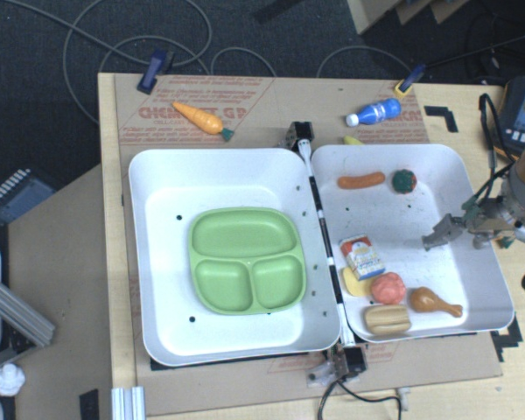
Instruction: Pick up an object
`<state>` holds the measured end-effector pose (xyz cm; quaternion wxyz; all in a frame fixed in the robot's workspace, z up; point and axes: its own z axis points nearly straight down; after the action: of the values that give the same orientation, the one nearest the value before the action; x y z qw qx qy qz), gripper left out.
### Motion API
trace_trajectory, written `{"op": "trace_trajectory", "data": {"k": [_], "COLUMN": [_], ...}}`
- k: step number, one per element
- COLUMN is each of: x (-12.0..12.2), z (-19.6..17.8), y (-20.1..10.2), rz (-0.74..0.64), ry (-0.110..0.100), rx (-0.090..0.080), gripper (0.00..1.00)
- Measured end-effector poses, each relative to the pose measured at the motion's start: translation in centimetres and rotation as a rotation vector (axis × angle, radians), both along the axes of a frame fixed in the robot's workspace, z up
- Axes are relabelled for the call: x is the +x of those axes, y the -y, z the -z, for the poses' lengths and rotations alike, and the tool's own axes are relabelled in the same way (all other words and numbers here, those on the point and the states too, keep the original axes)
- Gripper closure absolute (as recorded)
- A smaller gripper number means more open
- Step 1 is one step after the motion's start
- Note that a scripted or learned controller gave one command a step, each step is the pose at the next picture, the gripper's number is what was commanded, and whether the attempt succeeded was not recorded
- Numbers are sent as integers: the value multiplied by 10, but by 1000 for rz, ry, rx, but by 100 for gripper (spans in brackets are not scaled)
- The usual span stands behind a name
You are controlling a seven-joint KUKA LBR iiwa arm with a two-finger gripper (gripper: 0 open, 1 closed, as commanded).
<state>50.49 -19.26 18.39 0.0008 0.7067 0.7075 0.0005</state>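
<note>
Objects to pick: you are looking at a handful of toy foods lying in the right bin [472, 182]. A sausage [360, 181] and a dark green ball [404, 180] are sitting near its far wall. A small red and white carton [363, 256] is lying by the divider, partly over a yellow piece [355, 283]. A pink round piece [388, 288] is touching the carton's near side, a bread roll [387, 320] is resting against the near rim, and a drumstick [433, 302] is lying just beside the pink piece.

Hand: you are seeing the hand [439, 234] hanging over the bare middle of the right bin, reaching in from the right, with grey tips pointing left.

Hand opening: you cannot tell how far it is spread; the tips are blurring together.

Hand contents: nothing is showing between the tips, and they are standing apart from the carton and the drumstick.

Left bin: the left bin [157, 191] is carrying a green divided plate [245, 261] with three compartments.

Desk: on the desk [114, 147] behind the bins, a toy carrot [201, 118] is lying at the left and a blue and white bottle [374, 113] at the right, with a blue clip [154, 71] sitting at the far left edge.
</note>
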Motion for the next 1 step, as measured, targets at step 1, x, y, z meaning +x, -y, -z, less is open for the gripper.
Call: {"op": "trace_trajectory", "data": {"k": [1], "x": [88], "z": [34], "y": [-46], "rz": [-1], "ry": [0], "rx": [1], "gripper": [0]}}
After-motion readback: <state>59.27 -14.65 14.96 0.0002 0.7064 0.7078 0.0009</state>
